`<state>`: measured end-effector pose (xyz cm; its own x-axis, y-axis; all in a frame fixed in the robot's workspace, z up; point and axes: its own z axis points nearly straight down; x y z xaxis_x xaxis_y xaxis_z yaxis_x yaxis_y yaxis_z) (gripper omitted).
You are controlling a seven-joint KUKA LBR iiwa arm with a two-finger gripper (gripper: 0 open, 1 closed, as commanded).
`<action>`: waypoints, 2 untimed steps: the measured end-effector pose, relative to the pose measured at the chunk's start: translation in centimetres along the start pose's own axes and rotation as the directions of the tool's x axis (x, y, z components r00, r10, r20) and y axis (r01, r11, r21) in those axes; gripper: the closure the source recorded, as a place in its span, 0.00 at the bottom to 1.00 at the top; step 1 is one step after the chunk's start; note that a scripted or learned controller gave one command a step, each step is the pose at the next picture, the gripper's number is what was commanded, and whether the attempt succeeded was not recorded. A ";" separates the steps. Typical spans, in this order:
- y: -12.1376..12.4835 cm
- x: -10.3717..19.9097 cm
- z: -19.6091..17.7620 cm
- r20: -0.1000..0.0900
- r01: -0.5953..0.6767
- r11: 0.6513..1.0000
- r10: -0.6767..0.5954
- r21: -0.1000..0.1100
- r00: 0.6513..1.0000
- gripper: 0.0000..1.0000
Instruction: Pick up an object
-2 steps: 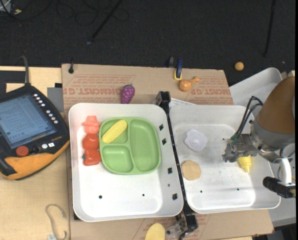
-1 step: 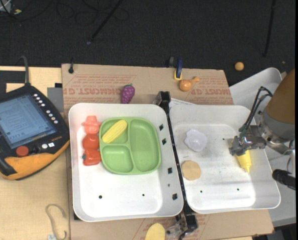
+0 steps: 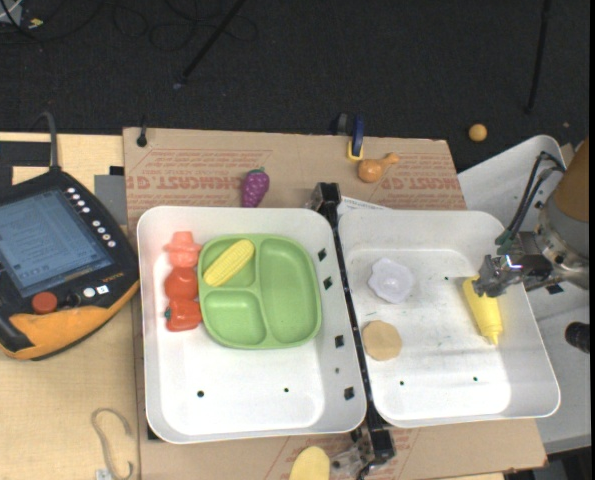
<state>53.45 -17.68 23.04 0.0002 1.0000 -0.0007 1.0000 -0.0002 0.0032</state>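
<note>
In the right bin (image 3: 447, 378), a yellow squeeze bottle (image 3: 485, 314) lies near the right wall. My gripper (image 3: 495, 274) hangs just above the bottle's upper end, at the bin's right side. A pale translucent cup-like piece (image 3: 390, 280) and a tan round disc (image 3: 382, 341) lie further left in the same bin. The left bin (image 3: 237, 388) holds a green divided plate (image 3: 260, 291) with a yellow corn cob (image 3: 226, 261) on it. A red and orange toy (image 3: 182, 283) lies beside the plate.
A teach pendant (image 3: 47, 258) rests on the bench at the left. Purple grapes (image 3: 255, 186) and an orange gourd (image 3: 375, 167) sit on the cardboard behind the bins. A yellow object (image 3: 310, 463) lies at the front edge. An orange ball (image 3: 477, 132) is at the back right.
</note>
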 end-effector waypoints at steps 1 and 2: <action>0.4 5.2 0.8 -0.003 0.004 1.000 -0.004 0.006 1.000 1.00; -0.3 9.5 0.2 -0.003 0.003 1.000 -0.003 0.006 1.000 1.00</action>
<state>53.11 -8.16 22.85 -0.0029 1.0000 0.0027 1.0000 0.0029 -0.0033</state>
